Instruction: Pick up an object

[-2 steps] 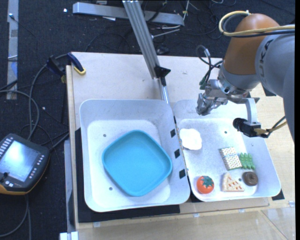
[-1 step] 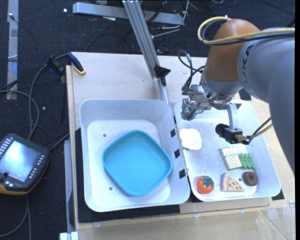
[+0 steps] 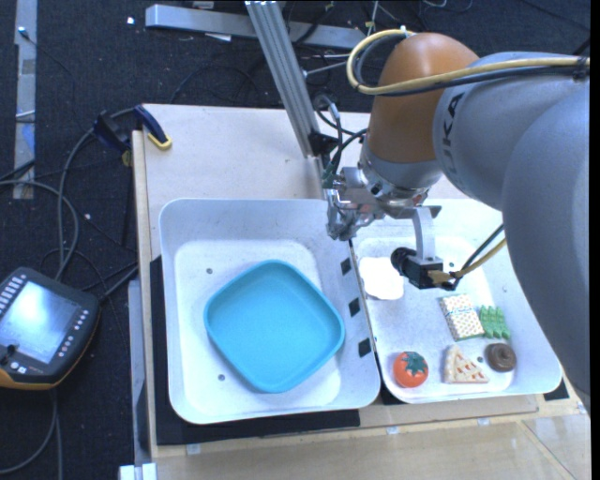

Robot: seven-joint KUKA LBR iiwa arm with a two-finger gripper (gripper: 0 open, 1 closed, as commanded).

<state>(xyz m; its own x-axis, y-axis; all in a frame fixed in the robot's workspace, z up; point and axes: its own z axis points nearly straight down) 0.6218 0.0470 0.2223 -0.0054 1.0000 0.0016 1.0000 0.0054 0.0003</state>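
Lying in the right bin (image 3: 424,323), well nearer the camera than the gripper (image 3: 339,230), a toy tomato (image 3: 410,367) looks light, hard and slippery; pinch across its middle. Whether the gripper is spread cannot be told.

A pale wooden bench (image 3: 225,155) stands on a dark, speckled floor (image 3: 66,66), seen from above in even, bright light. A blue-and-yellow clamp (image 3: 145,122) sits at the bench's upper-left corner. Black cables (image 3: 64,197) loop across the floor at left, near a handheld control pendant (image 3: 42,323) with a glowing screen in the lower left of the frame. A ribbed aluminium rail (image 3: 286,84) slants down from top centre. A flat grey metal bar (image 3: 216,19) lies along the top edge.
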